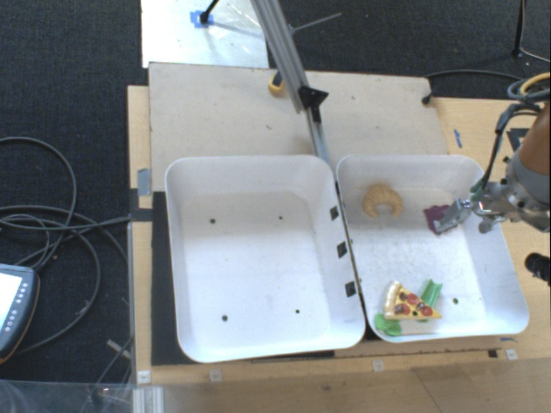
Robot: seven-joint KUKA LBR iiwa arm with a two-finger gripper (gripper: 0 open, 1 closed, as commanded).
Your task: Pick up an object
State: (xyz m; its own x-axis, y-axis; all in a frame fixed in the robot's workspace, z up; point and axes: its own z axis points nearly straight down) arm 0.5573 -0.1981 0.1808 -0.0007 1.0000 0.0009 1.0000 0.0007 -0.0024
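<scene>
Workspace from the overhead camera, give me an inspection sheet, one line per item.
Surface: bench bearing left bin and right bin.
Job's things: croissant, purple object, pizza slice, green piece, all in right bin.
Clutter: yellow item on bench.
Gripper: gripper at purple object; hold unclear.
Cables: black cables on floor.
Surroundings: dark carpet, metal pole, screen device.

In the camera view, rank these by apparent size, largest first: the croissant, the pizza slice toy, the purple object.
1. Pizza slice toy
2. Croissant
3. Purple object, though the gripper beside it may hide part, so this last place is unsure.
</scene>
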